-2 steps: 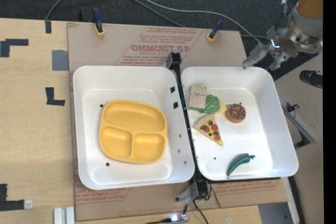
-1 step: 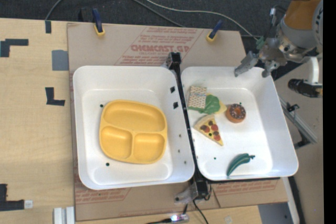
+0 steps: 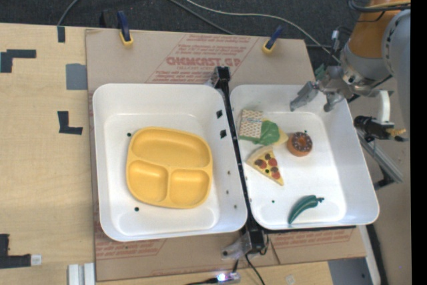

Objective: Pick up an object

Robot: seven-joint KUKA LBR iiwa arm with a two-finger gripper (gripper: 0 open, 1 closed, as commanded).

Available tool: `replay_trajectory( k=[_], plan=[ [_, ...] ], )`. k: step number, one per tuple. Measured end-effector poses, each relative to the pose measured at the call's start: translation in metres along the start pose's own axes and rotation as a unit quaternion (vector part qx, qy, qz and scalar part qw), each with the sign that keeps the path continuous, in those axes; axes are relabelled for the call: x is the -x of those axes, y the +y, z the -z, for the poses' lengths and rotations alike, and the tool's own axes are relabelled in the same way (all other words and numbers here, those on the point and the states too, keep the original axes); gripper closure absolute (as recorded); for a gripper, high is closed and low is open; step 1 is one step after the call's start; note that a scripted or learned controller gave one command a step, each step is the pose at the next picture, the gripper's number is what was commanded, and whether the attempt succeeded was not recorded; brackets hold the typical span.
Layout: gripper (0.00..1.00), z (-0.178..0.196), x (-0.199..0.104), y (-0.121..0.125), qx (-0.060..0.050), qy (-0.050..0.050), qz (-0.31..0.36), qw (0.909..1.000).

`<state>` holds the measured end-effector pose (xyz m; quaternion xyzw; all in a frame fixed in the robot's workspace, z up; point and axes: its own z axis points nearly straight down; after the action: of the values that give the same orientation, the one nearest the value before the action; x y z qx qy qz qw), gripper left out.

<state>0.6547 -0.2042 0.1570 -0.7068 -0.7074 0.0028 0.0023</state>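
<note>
The right bin (image 3: 347, 143) holds a toy sandwich with green lettuce (image 3: 259, 128), a pizza slice (image 3: 267, 164), a brown chocolate donut (image 3: 299, 143) and a green pepper (image 3: 303, 207). My gripper (image 3: 316, 96) hangs over the bin's far right corner, above and to the right of the donut. Its two grey fingers are spread apart with nothing between them. In the left bin (image 3: 107, 110) lies a yellow divided plate (image 3: 169, 167).
Both bins rest on a cardboard sheet (image 3: 193, 57) held by two yellow-blue clamps at the back. A black cable (image 3: 200, 7) runs behind it. The arm's orange band (image 3: 373, 30) and grey body stand at the right edge, beside the right bin.
</note>
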Motion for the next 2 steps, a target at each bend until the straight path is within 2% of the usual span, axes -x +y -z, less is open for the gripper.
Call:
replay_trajectory(
  k=[1, 2],
  plan=[
    [0.0, -0.048, 0.003, -0.009, 0.001, 0.0, 0.0, 1.0],
    [1.0, -0.035, 0.002, -0.007, 0.003, -0.001, 0.001, 1.0]
  ],
)
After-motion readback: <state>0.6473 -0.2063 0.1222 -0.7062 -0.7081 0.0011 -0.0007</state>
